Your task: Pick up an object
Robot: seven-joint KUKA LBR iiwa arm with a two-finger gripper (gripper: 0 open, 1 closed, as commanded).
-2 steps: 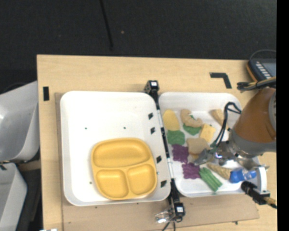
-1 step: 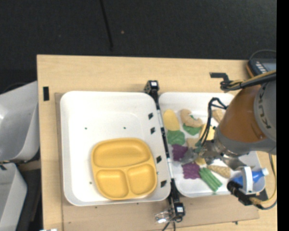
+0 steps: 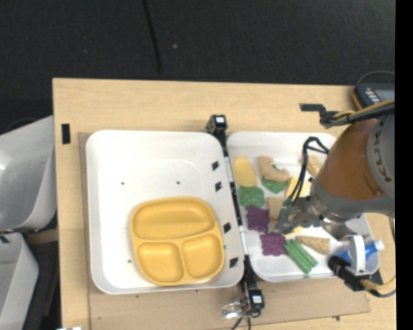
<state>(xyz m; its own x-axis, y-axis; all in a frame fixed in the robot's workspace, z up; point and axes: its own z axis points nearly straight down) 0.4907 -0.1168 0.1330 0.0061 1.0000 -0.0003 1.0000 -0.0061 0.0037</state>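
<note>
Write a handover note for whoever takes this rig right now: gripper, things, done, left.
Gripper: down in the right bin, among the toys; whether it is open or shut cannot be told, and nothing is seen held.
Things: right bin holds a yellow piece, tan piece, green piece, two purple pieces, a green stick and a cone. Left bin holds a yellow tray.
Done: arm lowered over the pile.
Left: grasp one piece, likely a purple one beside the gripper, and lift it.
</note>
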